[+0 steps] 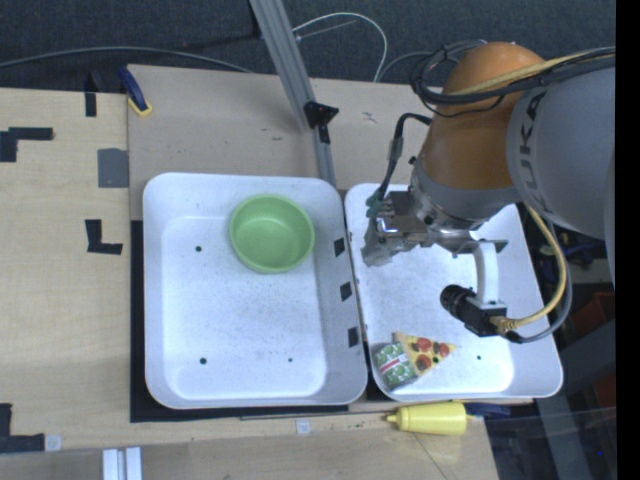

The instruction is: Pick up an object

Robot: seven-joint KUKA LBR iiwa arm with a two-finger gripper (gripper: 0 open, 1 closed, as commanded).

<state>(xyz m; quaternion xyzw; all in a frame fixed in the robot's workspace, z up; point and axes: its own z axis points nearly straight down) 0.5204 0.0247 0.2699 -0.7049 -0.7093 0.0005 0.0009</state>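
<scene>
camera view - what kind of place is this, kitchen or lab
Most likely a robotics lab bench: a robot arm reaches over two white bins, which hold toy-like items such as a green bowl and a pizza slice.

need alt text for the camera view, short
A grey and orange robot arm reaches in from the right, its gripper over the upper left of the right white bin. Near that bin's front edge lies a pizza-slice toy; the left white bin holds a green bowl.
</scene>
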